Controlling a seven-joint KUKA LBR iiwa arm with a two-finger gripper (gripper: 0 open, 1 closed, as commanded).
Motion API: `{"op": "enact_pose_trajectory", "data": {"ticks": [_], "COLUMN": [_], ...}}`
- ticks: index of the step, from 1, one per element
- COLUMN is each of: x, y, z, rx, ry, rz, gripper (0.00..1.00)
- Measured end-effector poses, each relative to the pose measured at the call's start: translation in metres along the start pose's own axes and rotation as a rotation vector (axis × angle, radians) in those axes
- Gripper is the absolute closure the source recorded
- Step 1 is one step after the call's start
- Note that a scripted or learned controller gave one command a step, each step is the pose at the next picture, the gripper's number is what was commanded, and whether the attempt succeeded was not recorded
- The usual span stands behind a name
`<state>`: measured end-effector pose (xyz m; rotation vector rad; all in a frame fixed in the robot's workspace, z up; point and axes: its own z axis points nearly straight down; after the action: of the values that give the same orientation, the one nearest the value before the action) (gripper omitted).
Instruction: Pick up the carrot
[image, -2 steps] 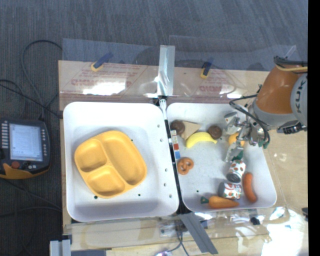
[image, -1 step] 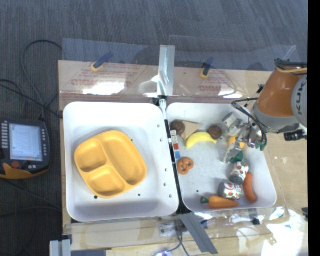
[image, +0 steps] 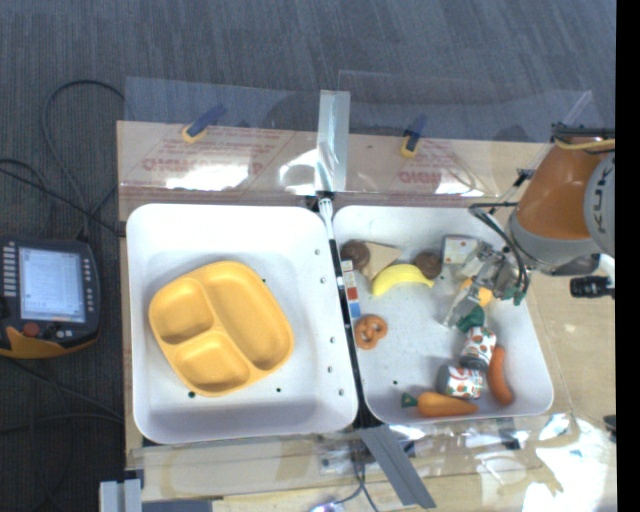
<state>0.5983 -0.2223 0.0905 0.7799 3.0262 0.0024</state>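
Gripper, state unclear, hovers above one carrot and one banana.

Carrot hugs bin's front wall – cans and sausage crowd it behind/right; open floor to its left, twd pretzel.

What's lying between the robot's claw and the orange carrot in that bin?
In the camera view, two small red-and-white cans lie between the two-finger gripper and the orange carrot with green top.
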Motion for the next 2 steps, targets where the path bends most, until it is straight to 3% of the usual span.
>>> {"op": "enact_pose_trajectory", "data": {"ticks": [1,2], "x": [0.0,-0.002], "y": [-0.002,0.0], "z": [0.0,-0.013], "rx": [0.005,0.005], "ry": [-0.001,-0.009], "rz": [-0.079,-0.082], "gripper": [0.0,1.0]}}
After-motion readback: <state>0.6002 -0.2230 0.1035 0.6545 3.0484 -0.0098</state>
